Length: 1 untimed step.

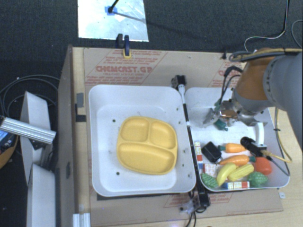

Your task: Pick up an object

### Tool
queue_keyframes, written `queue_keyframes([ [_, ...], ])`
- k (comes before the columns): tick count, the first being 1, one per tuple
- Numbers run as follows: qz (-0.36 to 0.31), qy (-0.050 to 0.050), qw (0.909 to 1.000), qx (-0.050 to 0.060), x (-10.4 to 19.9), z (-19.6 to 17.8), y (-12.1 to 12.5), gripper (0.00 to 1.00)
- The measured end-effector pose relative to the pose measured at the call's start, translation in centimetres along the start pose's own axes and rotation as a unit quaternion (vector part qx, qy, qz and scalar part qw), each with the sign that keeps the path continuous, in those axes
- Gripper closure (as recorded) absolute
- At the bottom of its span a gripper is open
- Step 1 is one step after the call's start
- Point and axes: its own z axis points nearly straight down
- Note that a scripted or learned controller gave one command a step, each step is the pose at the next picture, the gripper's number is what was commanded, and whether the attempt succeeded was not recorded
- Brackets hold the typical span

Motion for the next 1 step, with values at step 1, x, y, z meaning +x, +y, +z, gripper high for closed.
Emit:
queue_keyframes([
  [1, 0.0, -0.001, 1.0, -0.002, -4.35, -1.78, 1.76, 0.0],
])
